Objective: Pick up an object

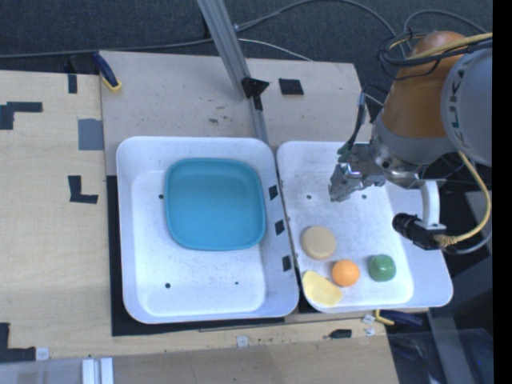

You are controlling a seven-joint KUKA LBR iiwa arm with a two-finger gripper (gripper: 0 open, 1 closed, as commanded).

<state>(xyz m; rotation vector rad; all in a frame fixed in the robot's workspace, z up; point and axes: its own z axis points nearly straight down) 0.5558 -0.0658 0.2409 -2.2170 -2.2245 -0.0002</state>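
1. Camera view: nearest the lower edge, a yellow banana-like piece [322, 290] lies in the right bin [424, 294] at its front-left corner.
2. Just beside it sits a small orange ball [346, 273], with a green round object [382, 267] a little further right, apart from the ball.
3. A tan disc [318, 242] lies just behind the yellow piece and the orange ball.
4. The gripper [342, 189] hangs over the right bin's middle, behind the four objects, with nothing seen between its fingers; whether they are spread or pressed together I cannot tell.
5. The left bin [136, 214] holds a blue square plate [214, 203].
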